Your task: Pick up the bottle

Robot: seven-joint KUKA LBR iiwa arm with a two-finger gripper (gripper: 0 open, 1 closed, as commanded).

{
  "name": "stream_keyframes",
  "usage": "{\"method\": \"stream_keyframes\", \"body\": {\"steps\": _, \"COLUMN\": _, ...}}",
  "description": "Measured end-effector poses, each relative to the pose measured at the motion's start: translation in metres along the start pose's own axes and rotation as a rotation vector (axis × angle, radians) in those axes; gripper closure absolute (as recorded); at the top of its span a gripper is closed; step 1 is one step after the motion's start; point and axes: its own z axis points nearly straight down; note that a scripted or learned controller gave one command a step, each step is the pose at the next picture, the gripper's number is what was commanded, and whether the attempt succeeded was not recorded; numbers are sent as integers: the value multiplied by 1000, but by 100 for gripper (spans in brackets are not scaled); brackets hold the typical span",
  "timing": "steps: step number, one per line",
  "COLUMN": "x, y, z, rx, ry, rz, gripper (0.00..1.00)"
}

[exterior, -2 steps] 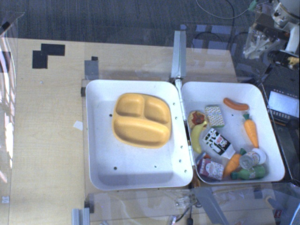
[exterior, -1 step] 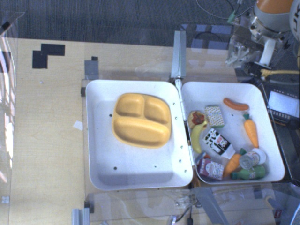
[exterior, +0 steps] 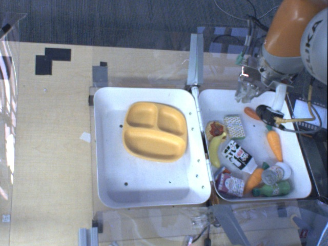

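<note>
a: item one, the left bin [exterior: 110, 188]. it held a yellow divided tray [exterior: 155, 130] and played no part in the step.

b: item two, the right bin [exterior: 303, 181]?

a: crowded. the arm [exterior: 294, 27] hung over its far edge, with the gripper [exterior: 249, 91] above the far left corner, apart from everything below it. nothing was seen between its fingers; open or closed could not be told.

b: item three, the bottle?

a: the green bottle [exterior: 271, 189] lay on its side at the near rim of the right bin, touching a silver can [exterior: 274, 174] and close beside a carrot piece [exterior: 254, 179]. it was well apart from the gripper, at the opposite end of the bin.

b: handling note?

a: in my judgement, the gripper needed to travel to the near edge, turn its fingers across the bottle's narrow width and come straight down, keeping clear of the can and the rim.

b: smaller entries?

a: a banana [exterior: 213, 151], a black-and-white carton [exterior: 237, 155], a long carrot [exterior: 275, 145], a red packet [exterior: 230, 184].

b: gaps in the record?

a: the bottle's cap end was blurred, the can covered part of it, and the fingertips were too small to read.
</note>
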Motion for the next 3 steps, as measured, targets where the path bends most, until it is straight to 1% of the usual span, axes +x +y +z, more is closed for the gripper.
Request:
{"method": "stream_keyframes", "body": {"steps": 1, "x": 15, "y": 36, "z": -72, "rx": -3, "ry": 1, "rz": 398, "gripper": 100}}
{"method": "stream_keyframes", "body": {"steps": 2, "x": -34, "y": 24, "z": 54, "rx": 0, "ry": -1, "rz": 596, "gripper": 100}}
{"method": "stream_keyframes", "body": {"steps": 3, "x": -25, "y": -13, "z": -115, "rx": -3, "ry": 1, "rz": 469, "gripper": 100}}
